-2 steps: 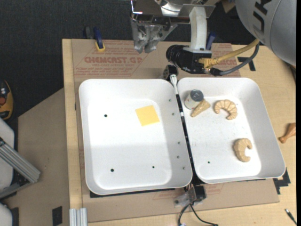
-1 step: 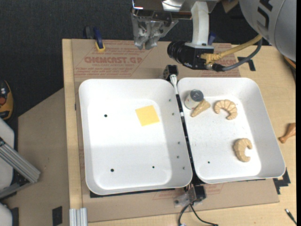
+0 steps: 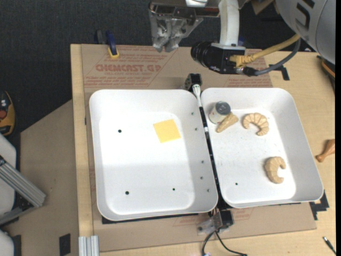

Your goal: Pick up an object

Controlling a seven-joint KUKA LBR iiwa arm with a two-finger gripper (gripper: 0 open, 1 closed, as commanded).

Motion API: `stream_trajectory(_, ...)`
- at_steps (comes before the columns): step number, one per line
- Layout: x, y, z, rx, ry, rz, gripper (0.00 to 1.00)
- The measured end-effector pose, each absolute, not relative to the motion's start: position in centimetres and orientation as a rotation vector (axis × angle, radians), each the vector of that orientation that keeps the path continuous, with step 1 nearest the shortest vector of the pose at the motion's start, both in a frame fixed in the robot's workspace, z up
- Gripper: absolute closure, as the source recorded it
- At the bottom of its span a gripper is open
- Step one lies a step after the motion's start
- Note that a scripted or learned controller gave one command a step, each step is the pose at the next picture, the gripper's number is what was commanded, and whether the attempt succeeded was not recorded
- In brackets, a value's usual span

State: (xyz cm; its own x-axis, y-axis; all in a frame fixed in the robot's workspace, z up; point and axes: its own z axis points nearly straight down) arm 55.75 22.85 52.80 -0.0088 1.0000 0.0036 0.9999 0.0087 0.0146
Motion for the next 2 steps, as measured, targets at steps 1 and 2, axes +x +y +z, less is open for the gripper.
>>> stream_trajectory(1, 55.8, 22.9, 53.9, 2.203, 2.226, 0.025, 1.00)
stream_trajectory(2, 55.8, 23.0, 54.9, 2.200, 2.226, 0.031, 1.00)
